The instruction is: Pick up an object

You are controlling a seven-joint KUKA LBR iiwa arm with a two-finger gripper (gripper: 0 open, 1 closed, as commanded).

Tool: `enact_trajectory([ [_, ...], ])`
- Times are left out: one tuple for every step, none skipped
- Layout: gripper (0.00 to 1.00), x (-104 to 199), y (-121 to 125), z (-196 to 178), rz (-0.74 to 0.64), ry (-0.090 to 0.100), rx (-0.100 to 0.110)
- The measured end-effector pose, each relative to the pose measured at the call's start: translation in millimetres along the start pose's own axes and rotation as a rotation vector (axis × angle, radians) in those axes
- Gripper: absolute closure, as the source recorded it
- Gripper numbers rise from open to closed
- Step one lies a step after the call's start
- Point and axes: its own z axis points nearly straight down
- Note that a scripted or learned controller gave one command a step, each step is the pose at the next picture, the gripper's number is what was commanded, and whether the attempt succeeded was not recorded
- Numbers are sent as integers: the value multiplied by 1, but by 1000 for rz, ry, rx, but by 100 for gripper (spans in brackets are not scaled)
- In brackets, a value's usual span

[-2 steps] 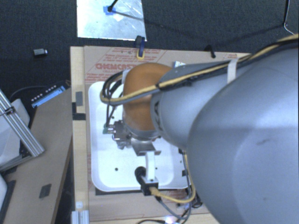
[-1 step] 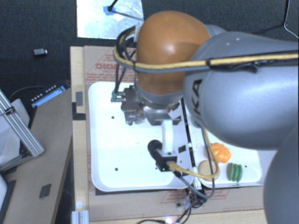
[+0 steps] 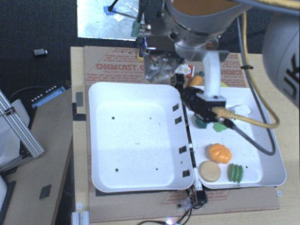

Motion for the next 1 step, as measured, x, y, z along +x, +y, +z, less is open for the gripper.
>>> enact_trajectory([
  [100, 0, -3, 108, 4, -13, 24],
])
